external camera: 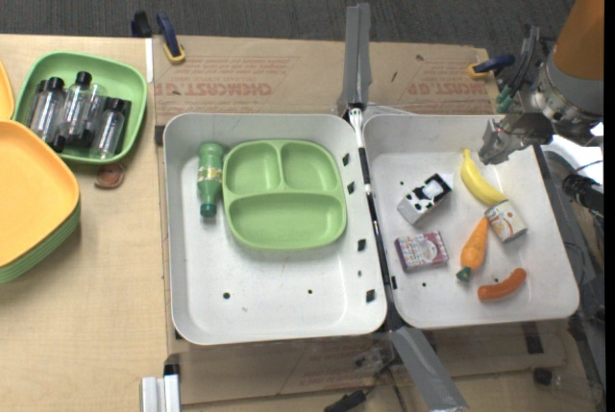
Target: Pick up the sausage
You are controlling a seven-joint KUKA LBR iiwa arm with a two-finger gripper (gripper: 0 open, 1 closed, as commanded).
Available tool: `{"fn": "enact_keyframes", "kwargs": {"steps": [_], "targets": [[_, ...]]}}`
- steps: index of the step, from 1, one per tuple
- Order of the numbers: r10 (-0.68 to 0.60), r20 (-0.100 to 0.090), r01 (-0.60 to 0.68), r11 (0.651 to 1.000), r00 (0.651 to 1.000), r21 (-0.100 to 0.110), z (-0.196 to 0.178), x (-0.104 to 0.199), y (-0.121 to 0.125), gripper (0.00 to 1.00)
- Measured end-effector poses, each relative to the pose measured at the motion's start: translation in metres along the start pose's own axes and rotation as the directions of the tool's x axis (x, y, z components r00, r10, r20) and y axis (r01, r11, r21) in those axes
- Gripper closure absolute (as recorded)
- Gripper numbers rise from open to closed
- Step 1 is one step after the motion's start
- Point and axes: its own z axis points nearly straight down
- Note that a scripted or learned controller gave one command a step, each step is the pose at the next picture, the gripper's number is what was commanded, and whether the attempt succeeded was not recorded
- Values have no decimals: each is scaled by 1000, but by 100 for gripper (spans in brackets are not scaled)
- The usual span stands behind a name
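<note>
since the sausage (502, 285) lies alone near the front edge of the right bin (432, 312), just below the carrot (473, 247) and the small can (506, 222), its long side is open to a grasp from above. the gripper (499, 143) hangs at the bin's far edge, close to the top of the banana (479, 180) and well apart from the sausage, carrying nothing, though whether it is released or clenched i cannot tell. judging by this, the pick is not yet begun, and the arm has to cross the banana and can to get there.
</note>
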Motion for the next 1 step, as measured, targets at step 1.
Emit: {"fn": "enact_keyframes", "kwargs": {"steps": [1], "targets": [[286,-1,-286,958,958,0,59,-47,2,100]]}}
